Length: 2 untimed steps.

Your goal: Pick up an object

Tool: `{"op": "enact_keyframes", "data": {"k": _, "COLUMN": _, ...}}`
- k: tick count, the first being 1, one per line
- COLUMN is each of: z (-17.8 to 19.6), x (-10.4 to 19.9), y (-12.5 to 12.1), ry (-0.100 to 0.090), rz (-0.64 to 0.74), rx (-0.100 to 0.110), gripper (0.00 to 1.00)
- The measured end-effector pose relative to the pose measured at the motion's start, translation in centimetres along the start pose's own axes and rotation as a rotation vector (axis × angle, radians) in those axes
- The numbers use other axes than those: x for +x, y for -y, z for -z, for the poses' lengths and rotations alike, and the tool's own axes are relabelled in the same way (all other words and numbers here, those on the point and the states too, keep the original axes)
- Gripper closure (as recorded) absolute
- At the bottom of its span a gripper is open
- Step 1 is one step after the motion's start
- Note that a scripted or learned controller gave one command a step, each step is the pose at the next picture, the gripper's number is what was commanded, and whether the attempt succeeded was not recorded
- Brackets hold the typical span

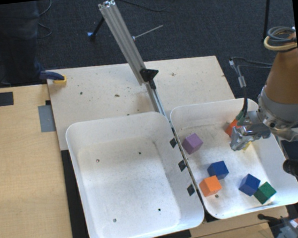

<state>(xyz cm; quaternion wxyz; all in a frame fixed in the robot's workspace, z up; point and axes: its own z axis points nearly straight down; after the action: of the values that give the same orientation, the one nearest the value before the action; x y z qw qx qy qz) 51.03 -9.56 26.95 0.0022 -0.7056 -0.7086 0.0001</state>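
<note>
Reaching into the right bin (287, 193), the claw (239, 141) hangs beside an orange block (230, 128); I cannot tell its state. Next it must drop and squeeze one block

Pale bench top (187, 81) is carrying two shallow white bins side by side: left bin (88, 150) and right bin (212, 110), rims touching along the middle. A black mat (73, 206) is lying under the left bin, showing at its left and front edges. A slanted aluminium rail (126, 40) is rising from the bench behind the bins. Dark specks are dotting the bare surface
</note>
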Motion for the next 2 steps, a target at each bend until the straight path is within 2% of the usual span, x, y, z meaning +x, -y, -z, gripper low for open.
{"op": "enact_keyframes", "data": {"k": 2, "z": -0.3, "x": 11.0, "y": 0.7, "ry": 0.0, "rz": 0.001, "rx": 0.001, "gripper": 1.0}}
